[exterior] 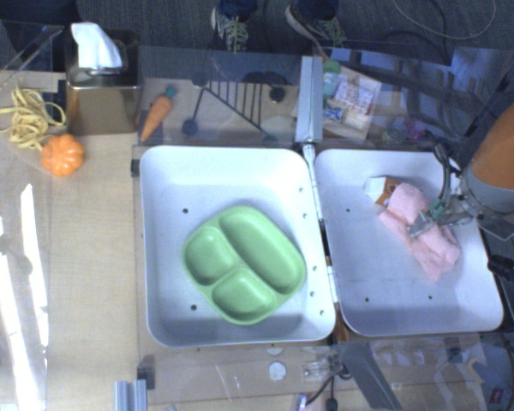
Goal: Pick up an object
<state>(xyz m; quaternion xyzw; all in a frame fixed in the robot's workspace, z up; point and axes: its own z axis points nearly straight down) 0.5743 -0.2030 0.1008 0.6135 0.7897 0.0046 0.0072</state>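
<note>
A pink soft object (415, 228), like a folded cloth, lies in the right bin (368, 298) toward its far right side. A small white and brown item (382, 187) peeks out at its upper left end. My gripper (432, 219) reaches in from the right and sits low, right on top of the pink object's middle. The grey arm with its orange band (503, 157) hangs over the bin's right rim. In the left bin (167, 187) rests a green divided plate (244, 264) with three compartments.
Beyond the bins, at the back, lie a toy carrot (156, 116), a tissue box (98, 75) and a packet (353, 99). On the wooden bench at left sit an orange pumpkin toy (62, 155) and yellow cord (26, 116). Someone's feet (231, 31) stand at the top.
</note>
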